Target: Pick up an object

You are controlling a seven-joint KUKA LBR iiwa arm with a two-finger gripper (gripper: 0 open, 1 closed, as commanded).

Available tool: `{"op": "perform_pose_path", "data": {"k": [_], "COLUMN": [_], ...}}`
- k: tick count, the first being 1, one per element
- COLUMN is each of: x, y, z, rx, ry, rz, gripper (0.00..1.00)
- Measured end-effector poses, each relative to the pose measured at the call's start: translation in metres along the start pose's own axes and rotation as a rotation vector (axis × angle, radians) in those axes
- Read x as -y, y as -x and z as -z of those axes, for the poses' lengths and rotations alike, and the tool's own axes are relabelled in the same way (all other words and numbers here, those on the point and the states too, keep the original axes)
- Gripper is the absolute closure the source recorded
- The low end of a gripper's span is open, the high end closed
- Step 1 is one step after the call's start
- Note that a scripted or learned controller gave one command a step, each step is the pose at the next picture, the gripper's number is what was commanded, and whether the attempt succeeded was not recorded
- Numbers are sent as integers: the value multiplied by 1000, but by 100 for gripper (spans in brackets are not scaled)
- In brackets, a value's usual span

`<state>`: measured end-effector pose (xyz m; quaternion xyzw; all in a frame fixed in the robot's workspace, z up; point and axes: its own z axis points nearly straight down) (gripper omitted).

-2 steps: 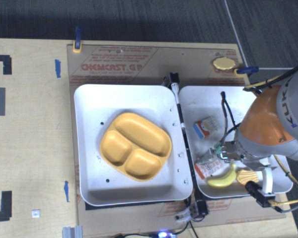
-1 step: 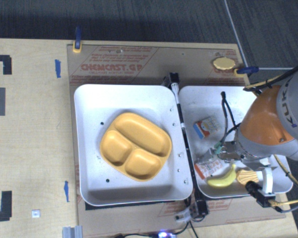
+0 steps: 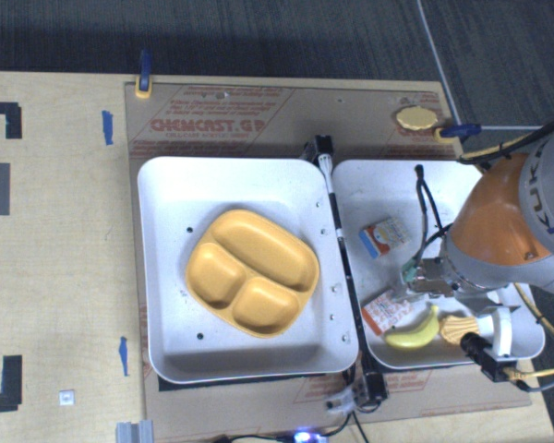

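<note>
Yellow plastic is seen in the moulded tray (image 3: pixel 251 270), set in the left bin (image 3: pixel 153 247), well to the left of the jaws. In the right bin (image 3: pixel 379 190), a small carton (image 3: pixel 385 237) lies just up-left of them. A banana (image 3: pixel 414 333) is judged the nearest target: it lies just below them, its long axis running left to right. Whether the jaws are released or clenched cannot be told.

Two white bins (image 3: pixel 157 247), one yellow tray (image 3: pixel 251 272), one banana (image 3: pixel 414 333), two packets (image 3: pixel 385 238).

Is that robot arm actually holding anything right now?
It cannot be told: the gripper sits low over the right bin, near the banana.
</note>
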<state>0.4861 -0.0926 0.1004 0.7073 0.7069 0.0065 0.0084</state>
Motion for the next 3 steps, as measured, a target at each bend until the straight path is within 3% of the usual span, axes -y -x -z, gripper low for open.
{"op": "perform_pose_path", "data": {"k": [1, 2, 3], "x": [0, 3, 0], "y": [0, 7, 10], "z": [0, -12, 0], "rx": [0, -7, 1], "ry": [0, -11, 0], "rz": [0, 2, 1], "gripper": [0, 0, 100]}}
